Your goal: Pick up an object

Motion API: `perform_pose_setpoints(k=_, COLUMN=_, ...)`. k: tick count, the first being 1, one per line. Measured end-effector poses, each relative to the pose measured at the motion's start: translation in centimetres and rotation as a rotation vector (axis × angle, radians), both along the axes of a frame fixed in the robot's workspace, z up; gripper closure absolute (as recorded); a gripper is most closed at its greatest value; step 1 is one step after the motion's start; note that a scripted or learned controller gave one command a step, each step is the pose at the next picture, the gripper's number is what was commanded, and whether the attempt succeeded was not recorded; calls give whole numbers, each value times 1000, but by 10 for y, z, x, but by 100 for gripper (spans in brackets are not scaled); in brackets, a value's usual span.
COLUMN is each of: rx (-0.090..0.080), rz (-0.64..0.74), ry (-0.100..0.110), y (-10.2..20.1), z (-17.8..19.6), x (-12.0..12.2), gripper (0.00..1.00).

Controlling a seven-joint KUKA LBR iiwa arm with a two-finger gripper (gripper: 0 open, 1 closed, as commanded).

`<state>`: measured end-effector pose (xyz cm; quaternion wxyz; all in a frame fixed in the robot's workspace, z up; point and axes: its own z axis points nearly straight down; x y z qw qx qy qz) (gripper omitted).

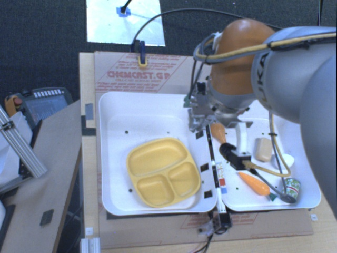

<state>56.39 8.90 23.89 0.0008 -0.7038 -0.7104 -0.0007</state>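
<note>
Nearest, a carrot (254, 184) and a spoon (271, 186) lay loose in the right bin (310, 196), ready pickings; a yellow 3-compartment tray (163, 171) filled the left bin (113, 141). Farther, the gripper (202, 121) hung over the divider, its state impossible to tell. Beyond lay brown cardboard (158, 73) and dark carpet (42, 36).

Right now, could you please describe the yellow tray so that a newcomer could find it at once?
Of the two white bins, take the left bin, away from the arm. The yellow tray lies flat near its front right corner. It is the one large thing there, pale yellow, with three compartments.
</note>
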Motion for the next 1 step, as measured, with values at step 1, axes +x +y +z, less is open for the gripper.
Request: perform_pose_setpoints(k=1, rx=-1, rz=-2, ry=1, y=19, z=-21, x=-14, gripper=100)
